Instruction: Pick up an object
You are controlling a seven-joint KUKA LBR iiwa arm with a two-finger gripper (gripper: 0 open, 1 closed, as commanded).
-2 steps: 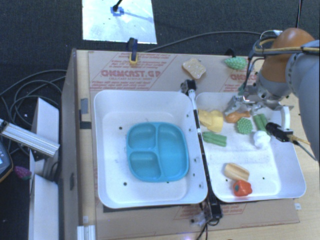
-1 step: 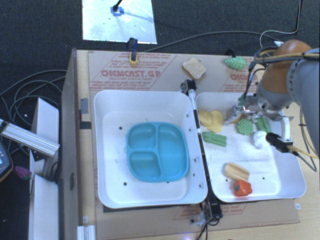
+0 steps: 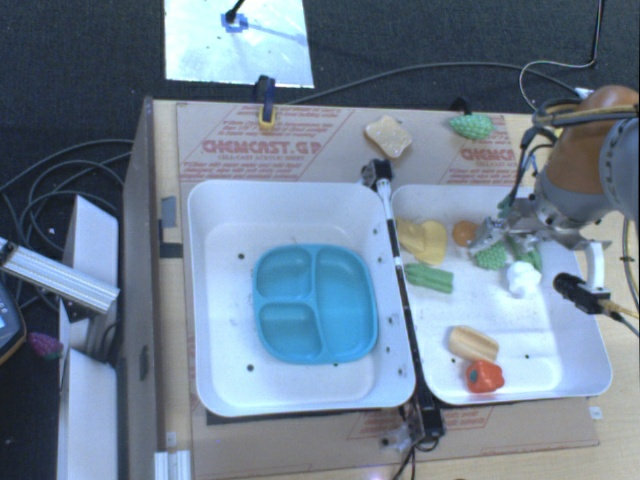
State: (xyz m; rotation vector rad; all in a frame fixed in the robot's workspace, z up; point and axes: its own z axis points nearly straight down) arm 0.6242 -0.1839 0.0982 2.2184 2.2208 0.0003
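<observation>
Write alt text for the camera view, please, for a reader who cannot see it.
A grey arm's gripper is low in the right bin among toy foods, over a green piece. The left bin holds a blue divided plate.

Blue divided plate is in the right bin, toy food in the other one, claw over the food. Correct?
Not quite. The blue divided plate sits in the left bin, not the right. The camera view shows the toy food, such as the green bean pod and the red pepper, in the right bin, with the claw over that food.
</observation>
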